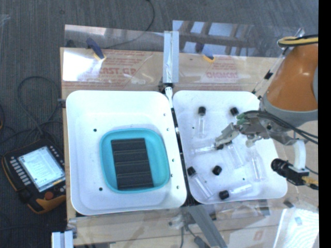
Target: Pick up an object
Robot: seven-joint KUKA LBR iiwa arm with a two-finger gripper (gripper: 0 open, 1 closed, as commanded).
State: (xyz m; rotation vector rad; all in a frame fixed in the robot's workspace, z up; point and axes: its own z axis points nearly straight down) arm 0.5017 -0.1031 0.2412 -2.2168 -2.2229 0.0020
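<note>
The gripper (223,141) reaches low into the right bin (269,192), tip pointing left; whether it is wide, narrow or holding anything cannot be told. Just beside its tip lies a clear vial (203,149) on its side. More black-capped clear vials are scattered around, one near the front rim (235,191). The left bin (83,107) holds a teal tray (135,160). To grasp well, I judge it should centre over one vial's body, clear of neighbours, before closing.
</note>
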